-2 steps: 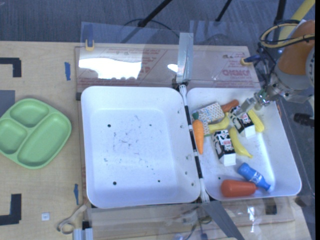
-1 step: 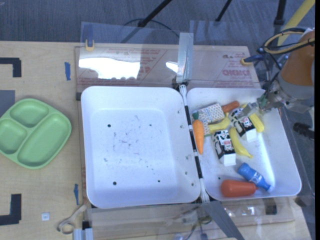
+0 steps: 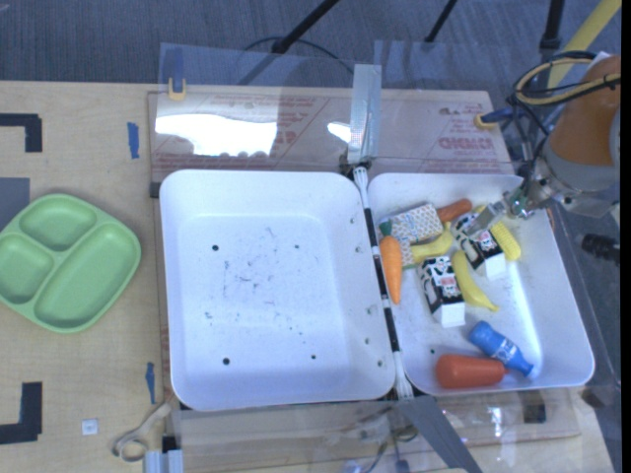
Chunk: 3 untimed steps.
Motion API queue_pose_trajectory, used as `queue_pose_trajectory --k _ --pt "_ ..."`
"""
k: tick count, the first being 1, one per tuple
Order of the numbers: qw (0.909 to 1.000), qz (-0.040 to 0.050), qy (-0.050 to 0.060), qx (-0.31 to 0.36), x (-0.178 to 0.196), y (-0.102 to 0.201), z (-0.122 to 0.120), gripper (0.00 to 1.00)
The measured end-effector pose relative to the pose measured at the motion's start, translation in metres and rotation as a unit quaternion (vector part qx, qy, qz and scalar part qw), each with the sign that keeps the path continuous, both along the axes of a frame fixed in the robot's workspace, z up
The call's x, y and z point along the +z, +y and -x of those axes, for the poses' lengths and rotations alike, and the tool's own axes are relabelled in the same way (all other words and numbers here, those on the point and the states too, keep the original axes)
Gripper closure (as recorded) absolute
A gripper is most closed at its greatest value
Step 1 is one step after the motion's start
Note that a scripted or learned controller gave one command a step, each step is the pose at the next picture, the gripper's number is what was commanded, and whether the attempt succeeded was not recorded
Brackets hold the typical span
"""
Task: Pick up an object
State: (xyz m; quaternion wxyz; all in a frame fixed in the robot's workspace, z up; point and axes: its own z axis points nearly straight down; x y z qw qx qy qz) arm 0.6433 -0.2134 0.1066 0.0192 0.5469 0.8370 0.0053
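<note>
Grey claw [image 3: 490, 215] hovers over right bin [image 3: 562, 313] (toys heaped) — by a banana [image 3: 505, 239].

Red print on clear panel [image 3: 463, 131] behind bins, too blurred to read; perhaps warning label.

A robotics lab: a plywood bench [image 3: 89, 382] marked with black tape corners [image 3: 25, 131] and blue tape strips [image 3: 132, 139] carries two white bins [image 3: 266, 200] fenced by clear acrylic panels [image 3: 256, 116]. Tripod legs [image 3: 325, 8] stand on grey carpet [image 3: 99, 18] behind. Bundled cables [image 3: 532, 87] run along the grey and orange arm [image 3: 587, 136], and toy food [image 3: 392, 267] fills one bin
</note>
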Motion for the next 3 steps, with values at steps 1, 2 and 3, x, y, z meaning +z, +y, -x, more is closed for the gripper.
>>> queue_pose_trajectory --k 1,2,3 --pt "0.9966 -0.0047 0.006 0.082 -0.001 -0.006 -0.010 0.00" --pt "0.9942 0.0063 -0.002 0.107 0.001 0.005 -0.003 0.00" --pt "0.9974 -0.0010 0.009 0.071 -0.001 0.003 -0.015 0.00"
